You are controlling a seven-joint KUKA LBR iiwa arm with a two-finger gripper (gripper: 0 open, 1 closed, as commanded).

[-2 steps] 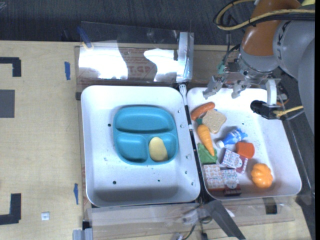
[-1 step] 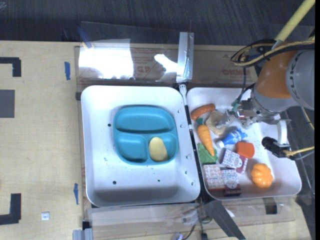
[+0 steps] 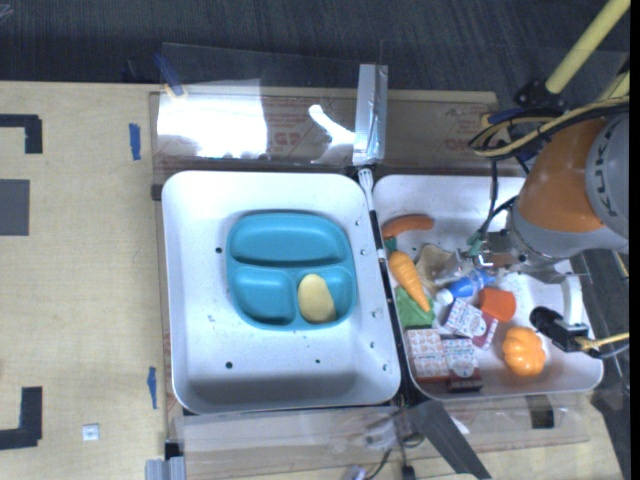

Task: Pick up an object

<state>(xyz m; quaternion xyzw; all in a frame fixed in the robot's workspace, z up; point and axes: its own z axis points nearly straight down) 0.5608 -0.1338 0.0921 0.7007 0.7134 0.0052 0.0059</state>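
Toy carrot (image 3: 405,276), in the right bin (image 3: 590,368) among crowded play food, looks light, rigid and slick; grasp across its middle. Tool (image 3: 478,258) nearby, state indiscernible.

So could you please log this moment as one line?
arm over right bin | potato in blue tray, left bin | nothing lifted
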